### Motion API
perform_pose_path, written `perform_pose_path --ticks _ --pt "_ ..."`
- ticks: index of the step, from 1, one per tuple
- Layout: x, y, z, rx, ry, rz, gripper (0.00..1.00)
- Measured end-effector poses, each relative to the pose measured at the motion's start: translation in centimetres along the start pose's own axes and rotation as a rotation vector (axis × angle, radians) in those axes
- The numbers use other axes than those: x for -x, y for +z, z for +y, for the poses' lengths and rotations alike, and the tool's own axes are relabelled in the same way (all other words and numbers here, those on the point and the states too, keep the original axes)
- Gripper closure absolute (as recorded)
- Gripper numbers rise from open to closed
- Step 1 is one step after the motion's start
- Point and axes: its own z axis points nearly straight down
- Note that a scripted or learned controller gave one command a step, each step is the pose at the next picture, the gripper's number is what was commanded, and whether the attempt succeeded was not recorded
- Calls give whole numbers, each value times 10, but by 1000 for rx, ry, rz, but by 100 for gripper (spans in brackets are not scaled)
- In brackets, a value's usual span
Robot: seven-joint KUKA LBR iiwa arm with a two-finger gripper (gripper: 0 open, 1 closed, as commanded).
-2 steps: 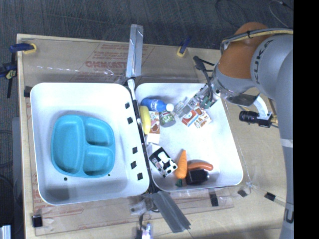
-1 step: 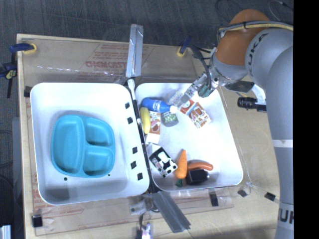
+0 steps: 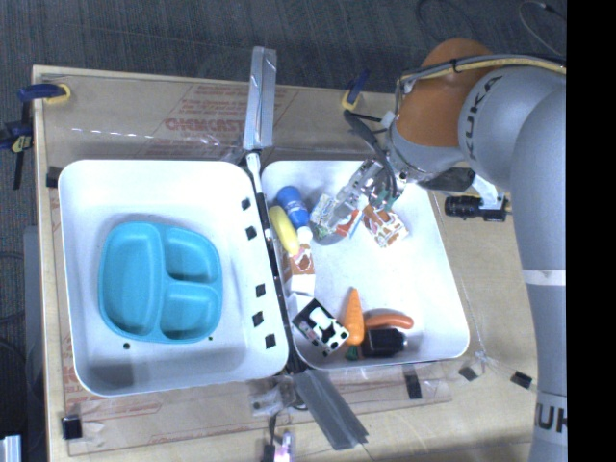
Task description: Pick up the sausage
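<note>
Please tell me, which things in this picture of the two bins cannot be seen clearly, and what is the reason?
- Sausage, camera view: its lower side is hidden by a dark object whose identity is too small to tell.
- Gripper, camera view: its shape merges with the clear wrapped items beside it, so what it touches is unclear.
- Bottle label, camera view: too small to read.
- Arm, camera view: cut off by the right and lower edges.

Reddish sausage [image 3: 389,320] lying flat, seemingly untouched.
</note>
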Motion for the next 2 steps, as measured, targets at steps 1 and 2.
perform_pose_path --ticks 1,2 --pt "-43 -33 -61 2 -378 1 100" --pt "-102 54 -104 4 -455 -2 100"
